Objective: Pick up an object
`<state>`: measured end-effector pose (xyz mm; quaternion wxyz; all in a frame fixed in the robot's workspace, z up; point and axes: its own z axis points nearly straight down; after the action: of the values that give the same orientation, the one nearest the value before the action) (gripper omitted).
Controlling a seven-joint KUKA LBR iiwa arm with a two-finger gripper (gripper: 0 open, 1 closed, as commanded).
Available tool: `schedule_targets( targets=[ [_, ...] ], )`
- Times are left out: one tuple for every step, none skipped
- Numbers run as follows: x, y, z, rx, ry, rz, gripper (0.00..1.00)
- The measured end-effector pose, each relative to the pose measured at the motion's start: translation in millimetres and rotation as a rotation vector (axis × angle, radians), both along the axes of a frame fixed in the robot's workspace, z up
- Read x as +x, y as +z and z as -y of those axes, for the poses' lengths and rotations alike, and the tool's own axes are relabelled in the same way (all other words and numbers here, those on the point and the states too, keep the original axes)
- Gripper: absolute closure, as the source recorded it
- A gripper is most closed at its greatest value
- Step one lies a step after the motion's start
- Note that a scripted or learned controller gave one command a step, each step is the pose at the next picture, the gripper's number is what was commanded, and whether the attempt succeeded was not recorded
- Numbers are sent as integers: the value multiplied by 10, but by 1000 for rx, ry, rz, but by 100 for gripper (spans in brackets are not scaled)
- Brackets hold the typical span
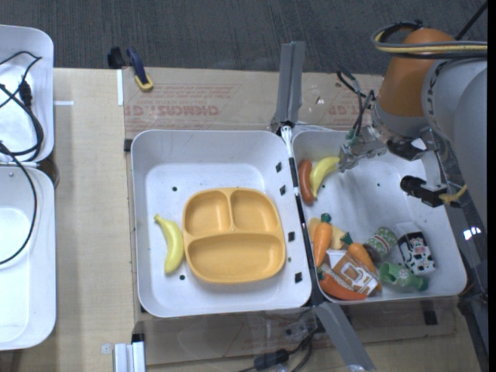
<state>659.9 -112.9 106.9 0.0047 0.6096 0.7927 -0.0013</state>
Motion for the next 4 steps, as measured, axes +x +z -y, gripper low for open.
schedule_targets(
  targets=[
    [-1,-2,0,0,0,0,0],
    [8,-78,-4,-2,50,1,0],
    [-113,853,-415,5,249,-5,0],
    [-19,-152,32,4,237,-9,0]
  ],
)
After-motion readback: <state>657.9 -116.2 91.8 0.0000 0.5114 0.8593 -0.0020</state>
